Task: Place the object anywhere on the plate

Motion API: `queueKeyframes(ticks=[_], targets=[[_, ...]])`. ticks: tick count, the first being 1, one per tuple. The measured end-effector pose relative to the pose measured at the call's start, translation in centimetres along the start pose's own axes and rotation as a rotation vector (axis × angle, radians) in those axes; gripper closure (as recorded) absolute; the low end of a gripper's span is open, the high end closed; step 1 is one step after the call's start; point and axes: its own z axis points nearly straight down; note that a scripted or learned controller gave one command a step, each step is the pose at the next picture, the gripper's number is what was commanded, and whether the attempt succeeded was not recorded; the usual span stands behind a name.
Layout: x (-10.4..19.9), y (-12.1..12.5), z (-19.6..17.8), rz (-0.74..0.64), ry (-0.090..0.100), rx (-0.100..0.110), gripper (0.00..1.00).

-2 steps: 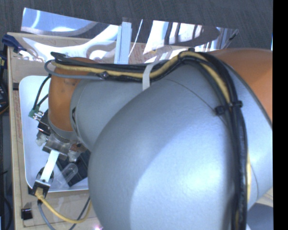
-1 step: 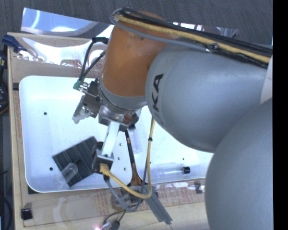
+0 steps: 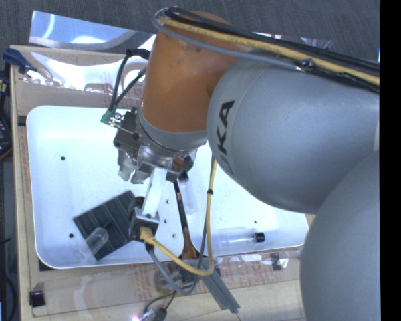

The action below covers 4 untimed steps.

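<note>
Gripper (image 3: 132, 164) hangs low in the left-hand white bin (image 3: 47, 179), under the orange band and the wrist flange. From this slanted angle the wrist body hides its tip, so I cannot tell whether it is spread, pressed together or pinching anything. Nothing is seen held in it.

Camera view, taking the dark ribbed slab (image 3: 103, 219) as the landmark: the gripper sits just beyond the slab's upper right corner, close to it. Whether it touches the slab cannot be made out. The slab lies flat on the bin floor, its longer side rising toward the view's right. It is the only flat thing here that could pass for the plate, and that is a judgement. A small clear piece (image 3: 97, 238) overlaps the slab's lower left part and seems to rest on it. If that piece is the object, it lies down and to the view's left of the gripper, across the slab. It looks glassy, rounded and small, and its pale edges are hard to tell from the white floor. A clear tube (image 3: 237, 236) with a black cap lies well to the slab's right, along the bin's near wall, apart from both
</note>
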Motion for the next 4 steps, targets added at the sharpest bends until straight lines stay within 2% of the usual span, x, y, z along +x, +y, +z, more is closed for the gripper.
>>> queueKeyframes(ticks=[1,2,3,4], targets=[[3.2,-1.6,-10.2,-0.280,0.003,-0.009,1.00],[4.5,-2.2,8.2,0.003,-0.004,-0.004,1.00],[4.6,-2.3,7.3,-0.003,-0.007,-0.001,1.00],[4.6,-2.3,7.3,-0.003,-0.007,-0.001,0.00]])
